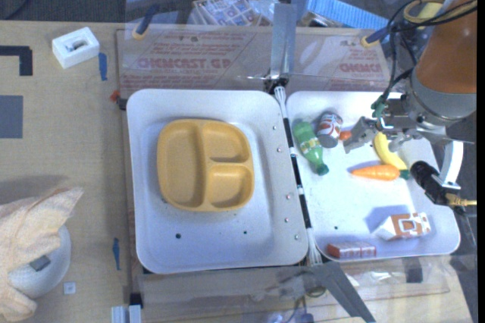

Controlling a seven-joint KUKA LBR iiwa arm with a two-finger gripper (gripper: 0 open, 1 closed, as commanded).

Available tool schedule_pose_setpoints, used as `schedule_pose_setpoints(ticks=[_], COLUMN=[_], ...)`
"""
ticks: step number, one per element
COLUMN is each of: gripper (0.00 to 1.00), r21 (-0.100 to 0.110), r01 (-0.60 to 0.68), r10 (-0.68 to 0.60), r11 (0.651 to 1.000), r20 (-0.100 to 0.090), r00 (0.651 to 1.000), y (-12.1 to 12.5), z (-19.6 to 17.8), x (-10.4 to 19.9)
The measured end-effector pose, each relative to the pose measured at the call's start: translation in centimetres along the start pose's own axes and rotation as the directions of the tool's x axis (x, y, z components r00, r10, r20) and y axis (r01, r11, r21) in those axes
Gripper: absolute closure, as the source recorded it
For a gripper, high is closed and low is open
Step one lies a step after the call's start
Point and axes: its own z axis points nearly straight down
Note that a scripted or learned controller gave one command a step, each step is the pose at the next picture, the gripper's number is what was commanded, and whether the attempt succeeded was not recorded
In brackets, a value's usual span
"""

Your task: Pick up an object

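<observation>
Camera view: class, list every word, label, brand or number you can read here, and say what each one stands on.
"CHEMCAST GP", uncertain, pale and partly blurred: on the clear panel behind the left bin.
Similar print on the clear panel behind the right bin: too blurred to read.
Small carton: print too small to read.
Red box: no legible text.
Can: label unreadable.
Printed packet behind the bench: too blurred to read.

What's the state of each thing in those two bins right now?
Yellow tray: upright, in the left bin.
Green bottle: lying on its side.
Can: lying beside the bottle.
Carrot: lying flat.
Banana: partly under the arm.
Carton: tipped over.
Small box: flat at the rim.
</observation>
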Motion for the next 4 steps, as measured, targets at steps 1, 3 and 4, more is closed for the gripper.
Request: schedule_pose_setpoints(ticks=[1,3,4], gripper=[0.00,1.00,1.00], r21=[0.000,-0.012,-0.004], r01=[-0.053,0.008,0.108], r10=[0.053,-0.008,-0.108], r11=[0.999,1.000,0.994], r20=[0.000,0.004,0.002], r00=[0.999,1.000,0.994], y=[4.5,11.7,11.8], z=[9.8,13.2,4.6], x=[0.0,-0.8,2.8])
